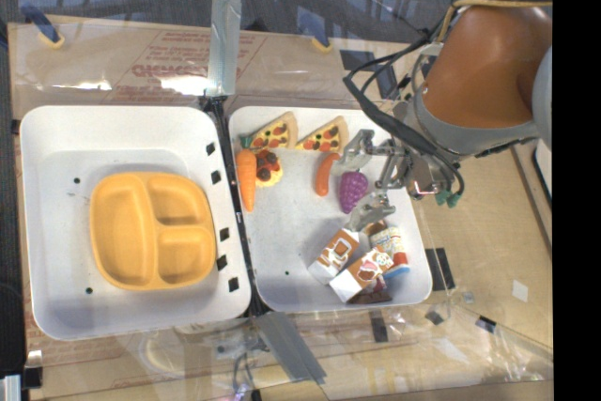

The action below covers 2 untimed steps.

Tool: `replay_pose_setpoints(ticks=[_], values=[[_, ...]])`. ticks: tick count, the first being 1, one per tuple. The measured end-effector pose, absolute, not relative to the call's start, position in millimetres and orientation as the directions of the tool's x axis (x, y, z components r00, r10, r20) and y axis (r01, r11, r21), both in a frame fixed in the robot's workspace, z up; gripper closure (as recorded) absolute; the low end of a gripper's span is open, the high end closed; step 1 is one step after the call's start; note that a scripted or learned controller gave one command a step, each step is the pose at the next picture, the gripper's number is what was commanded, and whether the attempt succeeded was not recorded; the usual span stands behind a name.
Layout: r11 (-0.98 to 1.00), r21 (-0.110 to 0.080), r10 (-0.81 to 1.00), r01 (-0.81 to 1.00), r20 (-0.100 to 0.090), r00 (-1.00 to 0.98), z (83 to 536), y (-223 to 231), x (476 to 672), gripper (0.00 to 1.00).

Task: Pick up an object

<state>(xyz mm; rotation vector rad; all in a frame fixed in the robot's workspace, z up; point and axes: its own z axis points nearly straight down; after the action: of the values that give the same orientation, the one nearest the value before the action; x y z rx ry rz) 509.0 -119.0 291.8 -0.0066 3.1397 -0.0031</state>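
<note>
Yellow tray (150, 228) fills left bin (56, 136); toy food (324, 174) crowds right bin (282, 282)

The bench (113, 61) bears two white bins side by side, left bin (47, 136) and right bin (291, 277).

Divided tray (150, 228) in left bin (47, 136); toy food in right bin (282, 282).
</note>
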Motion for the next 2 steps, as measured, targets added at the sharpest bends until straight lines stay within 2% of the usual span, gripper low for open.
replay_pose_setpoints(ticks=[1,2], values=[[0.995,0.002,0.098,0.098,0.010,-0.995,156.1,-136.4,556.0,0.00],[0.998,0.003,0.067,0.067,-0.023,-0.998,114.2,-166.3,526.2,0.00]])
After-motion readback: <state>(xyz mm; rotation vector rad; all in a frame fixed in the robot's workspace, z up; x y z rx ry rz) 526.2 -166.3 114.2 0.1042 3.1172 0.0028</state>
